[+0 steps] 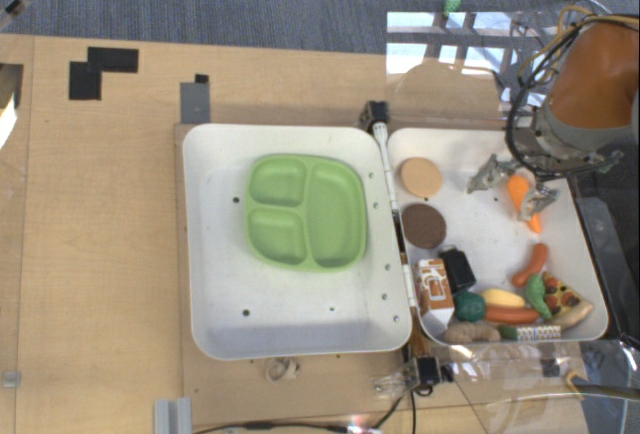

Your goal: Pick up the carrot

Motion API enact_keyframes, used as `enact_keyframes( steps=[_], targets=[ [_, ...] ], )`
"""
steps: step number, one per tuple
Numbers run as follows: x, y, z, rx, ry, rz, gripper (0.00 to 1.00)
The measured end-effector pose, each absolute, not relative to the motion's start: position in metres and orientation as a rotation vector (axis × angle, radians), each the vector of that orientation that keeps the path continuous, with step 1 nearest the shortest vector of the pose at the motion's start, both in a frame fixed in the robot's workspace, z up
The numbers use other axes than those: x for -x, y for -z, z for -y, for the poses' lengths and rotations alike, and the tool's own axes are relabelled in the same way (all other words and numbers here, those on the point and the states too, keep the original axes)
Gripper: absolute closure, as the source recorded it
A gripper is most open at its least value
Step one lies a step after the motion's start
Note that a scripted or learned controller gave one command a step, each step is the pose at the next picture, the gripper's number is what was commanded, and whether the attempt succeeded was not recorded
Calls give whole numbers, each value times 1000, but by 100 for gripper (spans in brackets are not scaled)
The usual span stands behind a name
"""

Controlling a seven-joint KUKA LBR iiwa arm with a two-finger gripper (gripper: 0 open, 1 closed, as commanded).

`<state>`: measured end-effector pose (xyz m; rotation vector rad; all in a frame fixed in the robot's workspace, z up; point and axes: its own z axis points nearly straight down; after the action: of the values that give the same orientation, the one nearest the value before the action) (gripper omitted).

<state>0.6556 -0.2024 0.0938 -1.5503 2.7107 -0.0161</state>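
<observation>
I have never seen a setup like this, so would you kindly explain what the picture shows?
One camera looks down at a slant on a wooden bench with two white bins. The grey robot arm with an orange band reaches in from the right. Its two-finger gripper sits over the right bin, with the orange carrot between its fingers, so it appears to hold it. That bin also contains toy food, including two round discs. The left bin holds a green divided plate.

light: bright, even | shadows: soft | glare: bench's near edge | focus: perhaps slightly soft
</observation>
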Motion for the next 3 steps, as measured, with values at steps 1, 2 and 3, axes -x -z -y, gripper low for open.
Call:
enact_keyframes(
  steps=[1, 2, 3],
  targets=[
    [-661, -111, 204, 1538, 38, -2698, 100],
    [-629, -91, 207, 2093, 21, -2327, 100],
    [-628, -164, 139, 1819, 10, -2543, 100]
  ],
)
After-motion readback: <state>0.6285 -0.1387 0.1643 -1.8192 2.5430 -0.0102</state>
